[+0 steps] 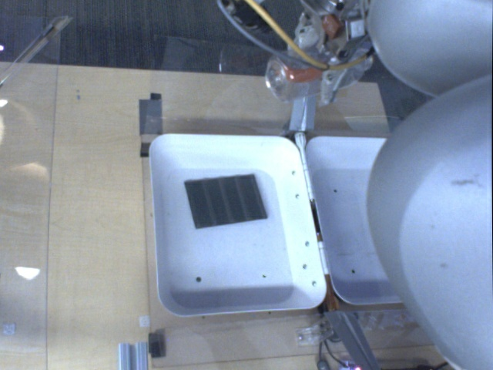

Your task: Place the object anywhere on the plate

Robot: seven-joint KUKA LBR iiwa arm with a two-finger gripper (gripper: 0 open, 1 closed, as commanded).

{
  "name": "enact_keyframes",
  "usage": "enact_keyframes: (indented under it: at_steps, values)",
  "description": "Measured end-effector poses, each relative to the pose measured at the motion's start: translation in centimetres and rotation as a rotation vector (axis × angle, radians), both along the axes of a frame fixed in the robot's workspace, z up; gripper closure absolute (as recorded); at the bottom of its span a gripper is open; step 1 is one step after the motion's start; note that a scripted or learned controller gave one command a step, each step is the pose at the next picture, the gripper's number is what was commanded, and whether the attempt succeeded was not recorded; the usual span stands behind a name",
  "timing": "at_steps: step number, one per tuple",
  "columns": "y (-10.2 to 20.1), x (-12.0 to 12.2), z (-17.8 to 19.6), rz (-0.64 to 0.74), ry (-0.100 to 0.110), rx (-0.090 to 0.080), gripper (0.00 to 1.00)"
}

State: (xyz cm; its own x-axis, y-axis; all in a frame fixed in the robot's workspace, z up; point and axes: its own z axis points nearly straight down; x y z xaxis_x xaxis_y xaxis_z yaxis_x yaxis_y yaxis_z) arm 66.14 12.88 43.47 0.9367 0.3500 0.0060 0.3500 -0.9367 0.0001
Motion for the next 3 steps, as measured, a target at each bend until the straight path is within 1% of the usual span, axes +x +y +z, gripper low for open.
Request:
enact_keyframes:
  at_steps: [1,2,3]
  values:
    - [2.5,-0.1,0.0,-0.156,0.001,0.000,0.00]
    - [7.8,0.2,0.0,-0.156,0.000,0.001,0.00]
    - [7.5,0.3,1.0,-0.160,-0.004,0.002,1.00]
